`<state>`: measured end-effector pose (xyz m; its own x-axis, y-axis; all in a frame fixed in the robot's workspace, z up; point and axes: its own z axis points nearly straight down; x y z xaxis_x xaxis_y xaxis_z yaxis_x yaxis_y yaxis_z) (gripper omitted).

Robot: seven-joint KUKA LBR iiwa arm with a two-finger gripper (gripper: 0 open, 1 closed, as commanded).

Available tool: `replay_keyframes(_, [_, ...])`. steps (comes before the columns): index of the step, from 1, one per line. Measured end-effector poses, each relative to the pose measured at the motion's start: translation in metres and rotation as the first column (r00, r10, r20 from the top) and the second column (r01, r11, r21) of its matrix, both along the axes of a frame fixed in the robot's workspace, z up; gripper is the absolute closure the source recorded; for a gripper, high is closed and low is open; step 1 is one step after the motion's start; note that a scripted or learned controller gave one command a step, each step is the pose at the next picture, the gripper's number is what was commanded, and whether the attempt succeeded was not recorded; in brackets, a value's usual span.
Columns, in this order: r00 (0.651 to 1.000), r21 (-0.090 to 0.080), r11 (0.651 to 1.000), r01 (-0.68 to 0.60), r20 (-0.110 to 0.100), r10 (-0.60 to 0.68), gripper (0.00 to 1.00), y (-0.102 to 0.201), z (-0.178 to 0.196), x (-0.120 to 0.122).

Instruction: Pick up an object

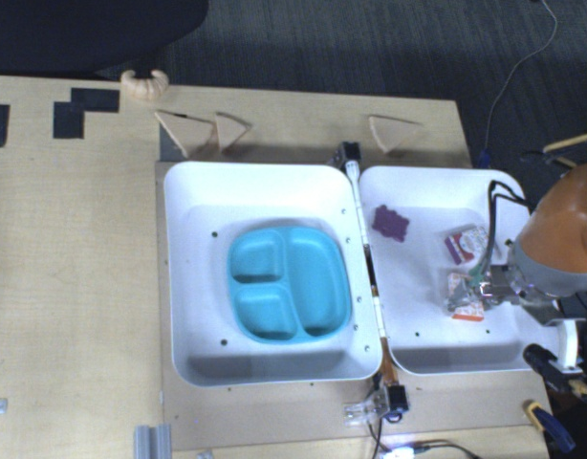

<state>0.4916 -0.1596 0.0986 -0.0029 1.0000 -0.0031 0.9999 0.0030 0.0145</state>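
Your gripper [477,290] sits low in the right bin [418,347], near that bin's right wall, with the orange-banded arm [561,232] coming in behind it from the right. Whether the jaws are apart or together you cannot tell from here: the tip merges with a small cluttered object [463,299], pale with a red-orange edge, lying right at it, on the side away from the arm. Touching or merely beside it is not clear either.

Just beyond, further from the bin's near wall, lies a small packet [463,244] with a dark red side. A purple block [391,224] rests well apart, toward the divider between the bins.

My reading: the cluttered object is your nearest candidate, straight ahead of the tip. Its long axis is too blurred to call. The left bin [193,256] carries a blue divided tray [289,280], well apart from the gripper.
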Motion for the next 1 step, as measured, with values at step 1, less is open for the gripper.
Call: replay_keyframes(1, [1.000,0.004,1.000,-0.003,-0.010,0.003,1.00,0.0702,0.1049,-0.0034])
